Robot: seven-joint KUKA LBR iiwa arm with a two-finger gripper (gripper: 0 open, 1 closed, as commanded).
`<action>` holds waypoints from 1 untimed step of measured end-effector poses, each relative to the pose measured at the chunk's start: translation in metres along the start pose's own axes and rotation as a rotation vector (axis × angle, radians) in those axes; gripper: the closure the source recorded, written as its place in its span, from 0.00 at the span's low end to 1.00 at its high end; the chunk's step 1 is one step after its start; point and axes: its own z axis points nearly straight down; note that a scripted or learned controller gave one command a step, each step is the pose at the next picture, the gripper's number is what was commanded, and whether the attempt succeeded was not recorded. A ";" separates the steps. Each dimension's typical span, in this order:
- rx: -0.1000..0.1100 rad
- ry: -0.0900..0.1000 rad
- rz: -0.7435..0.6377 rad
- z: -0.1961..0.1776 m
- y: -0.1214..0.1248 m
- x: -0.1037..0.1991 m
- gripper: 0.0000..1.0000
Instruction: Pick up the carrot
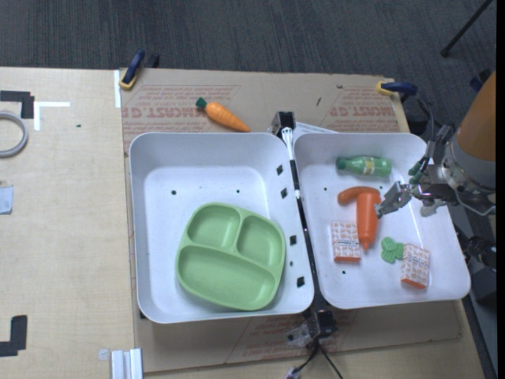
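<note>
In the right bin (450, 235):
Carrot (367, 218): lies in the middle, long axis running near-to-far.
Gripper (392, 200): just right of the carrot's top, fingers apart, holding nothing.

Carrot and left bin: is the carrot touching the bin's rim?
Apart. The camera view shows the carrot lying on cardboard behind the left bin, bare cardboard between them.

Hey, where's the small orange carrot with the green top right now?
The small orange carrot lies on the brown cardboard behind the left white bin, outside both bins, up and left of the gripper.
</note>
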 end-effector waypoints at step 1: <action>0.000 0.000 0.081 0.031 0.061 0.072 0.00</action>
